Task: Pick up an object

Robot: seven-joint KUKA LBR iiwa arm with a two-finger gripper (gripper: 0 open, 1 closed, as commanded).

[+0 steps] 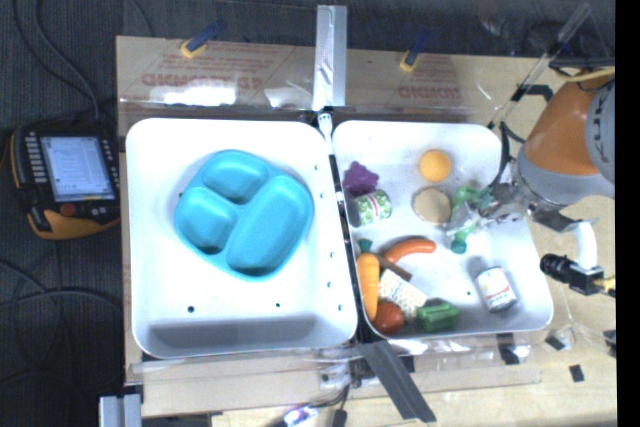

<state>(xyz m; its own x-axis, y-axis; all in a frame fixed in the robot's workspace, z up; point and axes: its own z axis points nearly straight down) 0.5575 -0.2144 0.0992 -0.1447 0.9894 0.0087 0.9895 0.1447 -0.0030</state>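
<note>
My gripper (492, 206) reaches in from the right, low over the right side of the right bin (520, 260). A small green and white object (462, 203) lies right at its tip, and I cannot see whether they touch. A tan round disc (432, 205) sits just left of that, with an orange ball (435, 165) behind it. Also in this bin are a purple object (360, 179), a green and white can (374, 207), a sausage (408, 248), a carrot (368, 279) and a small white bottle (495, 287).
A blue divided plate (243, 211) lies in the left bin (160, 315). A red tomato-like piece (388, 317) and a green pepper (437, 315) crowd the right bin's front edge. A teach pendant (65, 177) rests off the bench at left.
</note>
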